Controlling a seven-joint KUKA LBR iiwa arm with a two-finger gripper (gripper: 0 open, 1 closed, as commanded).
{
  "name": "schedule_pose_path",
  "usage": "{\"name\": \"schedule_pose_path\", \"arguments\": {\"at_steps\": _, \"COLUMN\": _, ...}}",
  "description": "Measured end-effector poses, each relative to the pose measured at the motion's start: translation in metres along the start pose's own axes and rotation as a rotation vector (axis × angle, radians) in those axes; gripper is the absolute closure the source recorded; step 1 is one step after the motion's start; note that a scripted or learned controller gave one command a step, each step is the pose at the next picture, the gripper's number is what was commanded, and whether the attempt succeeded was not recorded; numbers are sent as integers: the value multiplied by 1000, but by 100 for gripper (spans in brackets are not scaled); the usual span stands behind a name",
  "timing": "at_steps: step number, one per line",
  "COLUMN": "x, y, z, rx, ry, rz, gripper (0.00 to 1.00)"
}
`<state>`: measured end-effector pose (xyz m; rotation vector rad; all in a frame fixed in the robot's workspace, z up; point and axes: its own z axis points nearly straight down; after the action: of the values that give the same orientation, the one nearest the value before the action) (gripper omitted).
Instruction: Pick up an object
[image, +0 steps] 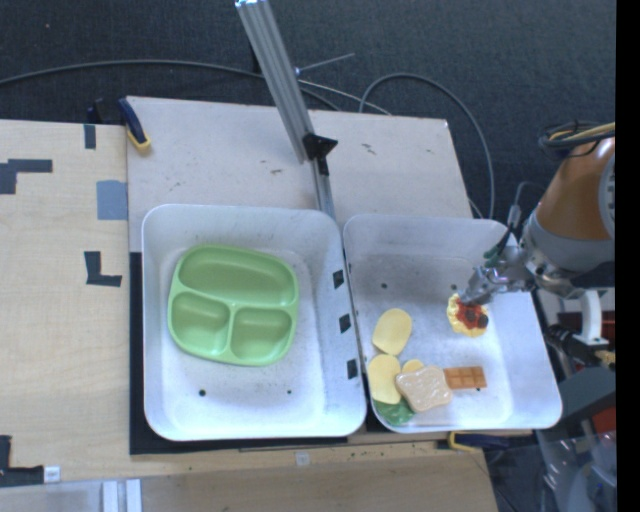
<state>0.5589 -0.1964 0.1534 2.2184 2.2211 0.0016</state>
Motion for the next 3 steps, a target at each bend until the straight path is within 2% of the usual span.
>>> {"name": "schedule_pose_path", "arguments": {"at_steps": 2, "x": -13, "y": -8, "z": -104, "rx": -1, "ry": -1, "rz": 0, "gripper": 100}}
{"name": "schedule_pose_path", "arguments": {"at_steps": 3, "x": 46, "y": -13, "z": -110, "rx": 3, "ry": 3, "rz": -6, "gripper": 100}}
